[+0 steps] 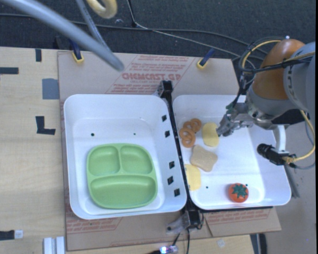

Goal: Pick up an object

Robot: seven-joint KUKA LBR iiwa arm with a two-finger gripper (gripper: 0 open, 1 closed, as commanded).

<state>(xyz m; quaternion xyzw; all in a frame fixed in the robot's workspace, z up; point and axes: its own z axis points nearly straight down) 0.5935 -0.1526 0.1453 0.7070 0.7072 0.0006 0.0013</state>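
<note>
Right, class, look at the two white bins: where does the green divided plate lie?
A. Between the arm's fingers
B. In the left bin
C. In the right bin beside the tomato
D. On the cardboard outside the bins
B: the green divided plate lies flat on the floor of the left bin, while the tomato sits in the right bin.

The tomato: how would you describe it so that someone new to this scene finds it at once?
Look in the right-hand white bin, the one without the green divided plate. Go to its near corner, away from the cluster of pale yellow and tan food pieces by the divider. The tomato lies there alone: small, round, red-orange with a green top, the only red item.
</note>
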